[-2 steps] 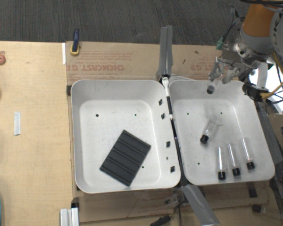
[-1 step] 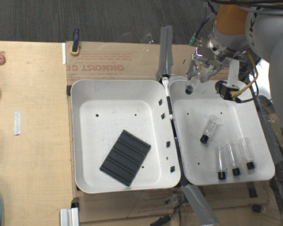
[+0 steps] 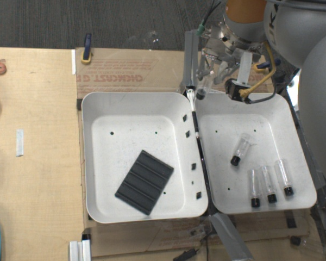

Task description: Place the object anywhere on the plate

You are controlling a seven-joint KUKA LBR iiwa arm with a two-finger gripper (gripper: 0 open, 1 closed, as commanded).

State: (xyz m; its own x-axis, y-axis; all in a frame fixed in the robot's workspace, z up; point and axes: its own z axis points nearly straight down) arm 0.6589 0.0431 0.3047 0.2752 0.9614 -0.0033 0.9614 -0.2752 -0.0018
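The plate (image 3: 145,181) is a black ribbed rectangle lying tilted on the floor of the left bin (image 3: 98,145). My gripper (image 3: 205,85) hangs over the far rim where the two bins meet, below the orange wrist band. A clear tube (image 3: 201,88) with a dark tip shows between its fingers, pointing down and to the left. Several more clear tubes with black caps lie in the right bin (image 3: 293,140): one (image 3: 239,150) near the middle and three (image 3: 269,182) side by side at the near right.
Cables and a yellow loop (image 3: 250,94) hang from the wrist over the right bin's far edge. A cardboard sheet (image 3: 125,72) lies behind the bins. The wooden bench (image 3: 32,145) extends to the left with small items along its edge.
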